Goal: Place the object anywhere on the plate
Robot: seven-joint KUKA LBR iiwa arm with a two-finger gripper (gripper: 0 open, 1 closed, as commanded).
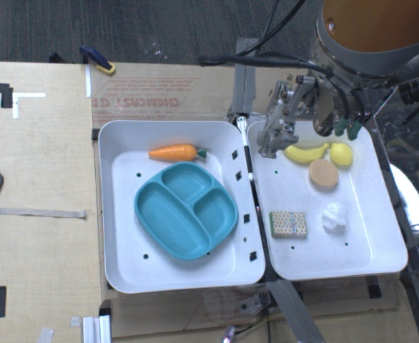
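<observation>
Hand low at right bin's back-left corner, beside banana; grip state unclear; plate mid left bin; risk: fingers clip bin wall, miss banana.

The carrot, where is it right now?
The carrot lies in the left bin, near its back wall, just behind the blue divided plate and not on it.
</observation>
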